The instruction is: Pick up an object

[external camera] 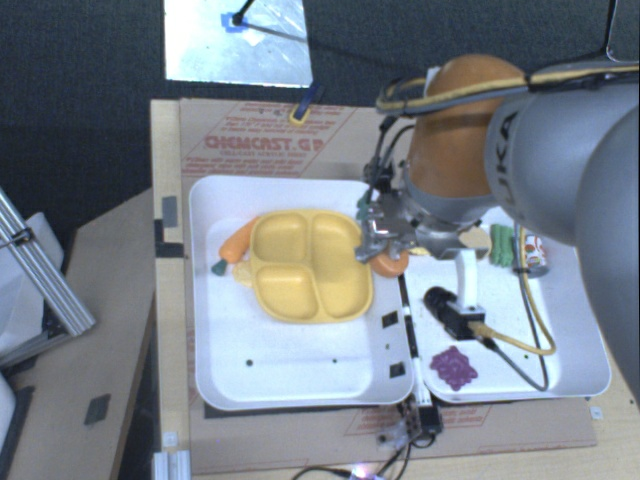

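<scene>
Bins: two shallow white bins side by side, the left bin (300, 368) and the right bin (570, 358), on a printed cardboard sheet (260, 140).
Plates: one yellow divided plate (300, 268) with three compartments, lying flat in the upper middle of the left bin.
Carrots: one toy carrot (236, 240), orange with a green tip, slanted against the plate's upper left edge.
Orange pieces: one small orange piece (390, 264) at the wall where the two bins meet, just beside the plate's right rim; its kind cannot be told.
Grapes: one purple bunch of toy grapes (455, 366) in the near part of the right bin, well apart from the rest.
Green items: one upright green piece (501, 245) at the far side of the right bin, partly hidden by the arm.
Red-and-white items: one small piece (535, 253) just beside the green one, mostly hidden.
Arm: one grey arm (560, 158) reaching in from the right, its orange band (465, 128) above the wrist.
Gripper: one gripper (372, 236) low over the plate's right rim, directly above the orange piece. Whether it is released or clenched cannot be told, and nothing is seen held in it.
Task object: nothing lifted; every item lies in its bin.
</scene>
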### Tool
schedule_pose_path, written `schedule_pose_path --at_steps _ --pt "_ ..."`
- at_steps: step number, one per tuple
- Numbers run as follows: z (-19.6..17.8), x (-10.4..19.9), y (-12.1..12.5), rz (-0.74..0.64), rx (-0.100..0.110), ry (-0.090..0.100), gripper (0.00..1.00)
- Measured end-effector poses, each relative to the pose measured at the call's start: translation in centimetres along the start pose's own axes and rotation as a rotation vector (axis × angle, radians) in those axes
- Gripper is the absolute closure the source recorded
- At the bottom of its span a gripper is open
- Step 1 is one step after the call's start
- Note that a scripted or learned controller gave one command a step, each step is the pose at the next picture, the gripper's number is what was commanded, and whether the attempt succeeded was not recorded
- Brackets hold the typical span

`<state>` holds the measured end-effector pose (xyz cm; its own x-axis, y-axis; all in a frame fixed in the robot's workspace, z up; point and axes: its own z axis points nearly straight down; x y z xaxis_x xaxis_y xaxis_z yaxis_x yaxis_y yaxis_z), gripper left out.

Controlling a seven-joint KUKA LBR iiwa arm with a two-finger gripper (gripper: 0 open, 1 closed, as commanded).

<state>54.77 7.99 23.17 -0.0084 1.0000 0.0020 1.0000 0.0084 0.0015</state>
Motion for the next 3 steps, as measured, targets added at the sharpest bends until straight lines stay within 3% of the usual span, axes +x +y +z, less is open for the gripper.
schedule_pose_path --at_steps 2,3 --pt "0.0 -1.3 0.7 0.008 0.0 -0.002 1.0" --pt "0.8 -1.6 -0.7 0.008 0.003 -0.002 1.0"
